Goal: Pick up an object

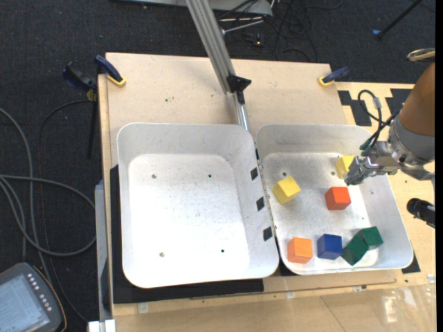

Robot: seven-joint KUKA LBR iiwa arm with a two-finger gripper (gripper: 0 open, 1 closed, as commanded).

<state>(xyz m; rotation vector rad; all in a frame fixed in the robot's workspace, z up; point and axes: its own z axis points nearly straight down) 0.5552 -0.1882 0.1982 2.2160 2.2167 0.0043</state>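
The right bin holds several blocks. A yellow cube lies near its left side and a red-orange cube sits in the middle. Along the front edge are an orange cube, a blue cube and two green blocks. Another small yellow block lies near the back, right against my gripper. The gripper reaches in from the right, low over the bin, just above and right of the red-orange cube.
The left bin stands beside the right one. A metal pole slants across the back of the bench. Blue-and-yellow clamps sit at the bench's back corners. Cables lie on the floor at the left.
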